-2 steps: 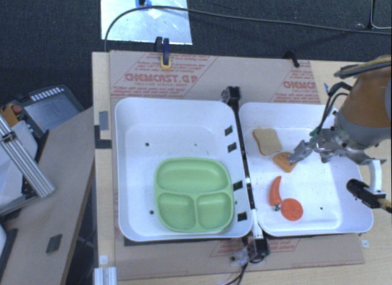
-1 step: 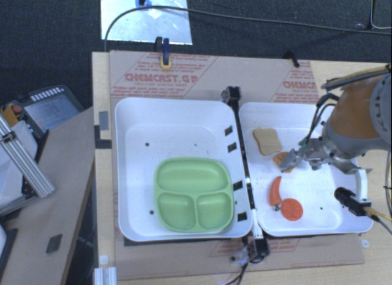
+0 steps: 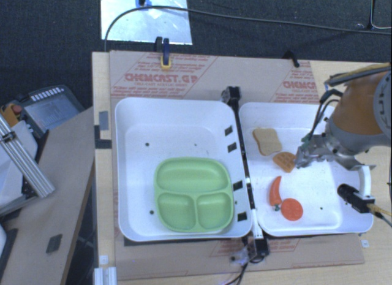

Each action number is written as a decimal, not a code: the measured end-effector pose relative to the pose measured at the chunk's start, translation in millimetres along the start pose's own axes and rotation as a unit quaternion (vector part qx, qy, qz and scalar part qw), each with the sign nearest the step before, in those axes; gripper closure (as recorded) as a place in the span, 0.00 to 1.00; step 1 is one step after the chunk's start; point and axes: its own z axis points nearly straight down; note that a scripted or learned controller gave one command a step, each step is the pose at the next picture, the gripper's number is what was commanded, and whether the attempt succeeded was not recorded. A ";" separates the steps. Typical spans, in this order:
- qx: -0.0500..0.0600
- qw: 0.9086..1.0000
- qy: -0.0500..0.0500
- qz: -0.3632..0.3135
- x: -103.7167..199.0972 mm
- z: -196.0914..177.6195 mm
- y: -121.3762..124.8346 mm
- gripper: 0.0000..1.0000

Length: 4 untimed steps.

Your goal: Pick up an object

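Note:
In the right bin (image 3: pixel 318 115) lie a tan bread slice (image 3: pixel 266 140), a small orange-brown waffle piece (image 3: pixel 283 160), a red chili pepper (image 3: pixel 275 190) and a red tomato slice (image 3: pixel 291 209). My gripper (image 3: pixel 304 157) is low in this bin, just right of the waffle piece and close against it. Whether anything sits between its tips is hidden by the wrist. The arm with its orange band (image 3: pixel 367 109) reaches in from the right.
The left bin (image 3: pixel 141 118) holds a green divided plate (image 3: pixel 193 193). A black divider with clips (image 3: pixel 239 155) runs between the bins. A black part of the arm (image 3: pixel 354 198) hangs over the right bin's lower right corner.

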 end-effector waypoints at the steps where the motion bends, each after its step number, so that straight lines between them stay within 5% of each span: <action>1: -0.001 1.000 0.000 -0.001 -3.3 -43.7 0.5 1.00; 3: -0.002 1.000 -0.001 -0.001 -11.8 -146.7 9.2 1.00; 4: 0.000 1.000 0.001 -0.003 41.1 -134.2 20.3 1.00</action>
